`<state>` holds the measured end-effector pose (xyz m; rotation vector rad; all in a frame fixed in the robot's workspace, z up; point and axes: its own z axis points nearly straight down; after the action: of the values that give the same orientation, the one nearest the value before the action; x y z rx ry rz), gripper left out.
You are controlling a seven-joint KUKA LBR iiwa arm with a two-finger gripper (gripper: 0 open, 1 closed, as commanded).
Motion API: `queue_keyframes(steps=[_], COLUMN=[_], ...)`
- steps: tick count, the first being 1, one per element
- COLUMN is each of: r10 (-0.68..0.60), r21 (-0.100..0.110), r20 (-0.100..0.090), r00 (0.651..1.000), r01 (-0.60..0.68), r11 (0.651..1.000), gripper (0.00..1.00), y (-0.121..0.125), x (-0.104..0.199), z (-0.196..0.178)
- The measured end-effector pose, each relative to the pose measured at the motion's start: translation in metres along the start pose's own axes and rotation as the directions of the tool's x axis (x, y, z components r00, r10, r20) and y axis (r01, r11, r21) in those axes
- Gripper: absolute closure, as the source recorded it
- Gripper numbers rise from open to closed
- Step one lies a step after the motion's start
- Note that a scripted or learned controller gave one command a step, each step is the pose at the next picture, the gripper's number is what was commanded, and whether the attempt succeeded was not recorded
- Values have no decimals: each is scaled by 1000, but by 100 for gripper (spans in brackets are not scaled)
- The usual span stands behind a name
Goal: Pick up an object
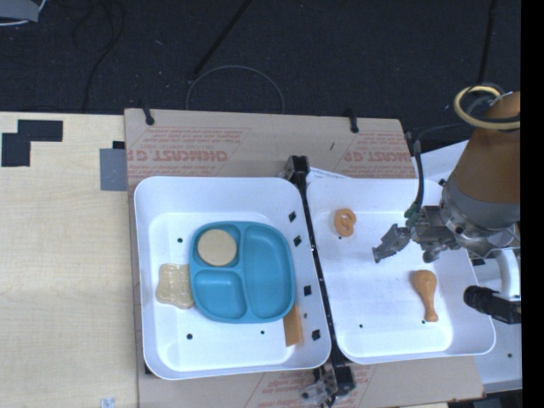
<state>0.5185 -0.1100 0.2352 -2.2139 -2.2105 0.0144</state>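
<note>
In the right bin (382,338) lie a small orange pretzel-shaped piece (344,222) near the back left and a brown drumstick (426,292) toward the right. My gripper (389,246) hovers over the middle of this bin, between the two pieces, to the right of the pretzel and up-left of the drumstick. Nothing shows between its dark fingers. The grey arm with its orange band (493,151) reaches in from the right.
The left bin (170,355) holds a blue compartment tray (242,272) with a round tan cookie (216,246) in its back-left section. A pale yellowish piece (175,286) lies left of the tray and a brown stick (292,325) at its right front.
</note>
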Motion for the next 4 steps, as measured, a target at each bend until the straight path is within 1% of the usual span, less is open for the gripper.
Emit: queue_keyframes(steps=[1, 2, 3, 4], r10=[-2, -2, -1, -1], r21=[-12, -7, -9, -7], r20=[1, 0, 1, 0], r00=[1000, 1000, 1000, 1000], r01=[2, 2, 1, 1], r11=[1000, 1000, 1000, 1000], gripper=[0, 0, 0, 0], y=[2, 0, 4, 2], x=[0, 8, 7, 14], z=[-6, 40, 84, 147])
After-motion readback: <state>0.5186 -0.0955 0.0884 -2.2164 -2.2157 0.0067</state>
